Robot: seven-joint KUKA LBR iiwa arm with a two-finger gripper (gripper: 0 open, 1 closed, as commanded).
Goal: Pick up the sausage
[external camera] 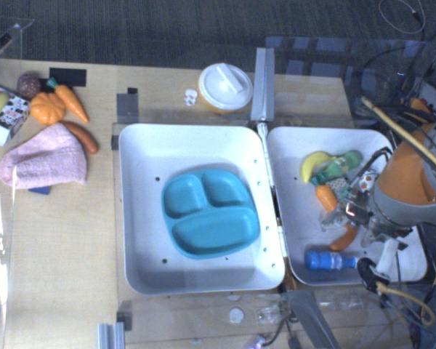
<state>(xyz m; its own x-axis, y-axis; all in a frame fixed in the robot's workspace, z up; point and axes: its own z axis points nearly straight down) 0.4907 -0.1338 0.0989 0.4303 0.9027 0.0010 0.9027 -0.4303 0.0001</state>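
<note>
Right bin (298, 267) – the sausage (341, 241) lies on the bin floor in the lower half, right of centre. It is a short orange-brown piece. Its long axis runs on a diagonal, from lower left to upper right in the camera view. The lower-left end is free and points toward the blue bottle (330, 260), which lies on its side just below it, close but apparently not touching. The upper-right end runs in under the gripper hardware, so that tip is hidden.

Gripper (354, 211) – sits low over the right bin, directly above and a little right of the sausage. The grey arm with its orange band (407, 184) comes in from the right. The tool end is a cluttered dark and metallic mass; whether it is open or closed I cannot tell. Contact with the sausage also cannot be judged, since the two overlap in the view. Nothing is visibly held.

Other contents of the right bin, all in the upper part:
- a yellow banana (314, 166)
- a green item (343, 161) beside the banana
- a small orange carrot (325, 196) just left of the gripper

Left bin (142, 195) holds a blue divided plate (211, 213).

On the bench at far left, well apart from both bins, are a pink cloth (43, 160), a small pumpkin (47, 107), a second carrot (73, 102) and a brown-orange elongated piece (83, 137). A white lidded cup (226, 86) stands above the bins.
</note>
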